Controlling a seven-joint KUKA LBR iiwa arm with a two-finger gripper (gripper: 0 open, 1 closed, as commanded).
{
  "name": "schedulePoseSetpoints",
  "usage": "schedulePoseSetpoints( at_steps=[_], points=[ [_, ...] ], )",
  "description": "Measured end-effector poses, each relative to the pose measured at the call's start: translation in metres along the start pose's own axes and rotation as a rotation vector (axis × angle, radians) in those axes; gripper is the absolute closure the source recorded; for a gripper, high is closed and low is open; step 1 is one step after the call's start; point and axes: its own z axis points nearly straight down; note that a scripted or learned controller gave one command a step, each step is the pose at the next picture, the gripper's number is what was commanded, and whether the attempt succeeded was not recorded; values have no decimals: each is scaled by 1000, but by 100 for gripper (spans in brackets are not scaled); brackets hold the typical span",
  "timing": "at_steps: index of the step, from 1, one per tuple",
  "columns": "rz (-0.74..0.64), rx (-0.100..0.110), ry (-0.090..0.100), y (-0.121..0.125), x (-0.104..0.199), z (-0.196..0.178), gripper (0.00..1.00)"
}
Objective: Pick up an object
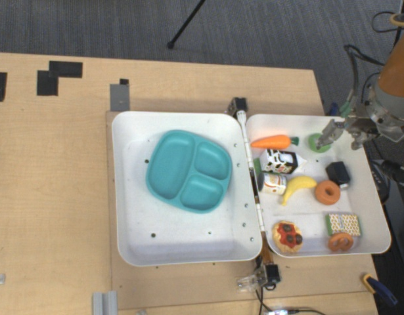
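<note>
Claw (344, 135) low (arm entering from right)

The right bin (379, 238) holds small toy foods: a carrot (271, 142) lying flat at its upper left, a banana (297, 188) near the middle, an orange doughnut (328, 193) just right of it, a pizza slice (288, 236) (round, red-topped) lower left, and a black block (337, 173) at right

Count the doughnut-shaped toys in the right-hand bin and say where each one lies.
2. One doughnut lies mid-bin, right of the banana. The other doughnut sits near the front right corner, just below a green patterned block. None seems hidden.
</note>
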Motion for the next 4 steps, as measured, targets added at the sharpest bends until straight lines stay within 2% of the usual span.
schedulePoseSetpoints(
  at_steps=[1, 2, 3, 4],
  points=[
    [2, -2, -1, 14, 31, 126, 0],
    [3, -9, -1, -70, 68, 142, 0],
    [4, -16, -2, -67, 69, 130, 100],
    [4, -15, -2, -67, 69, 130, 0]
  ],
)
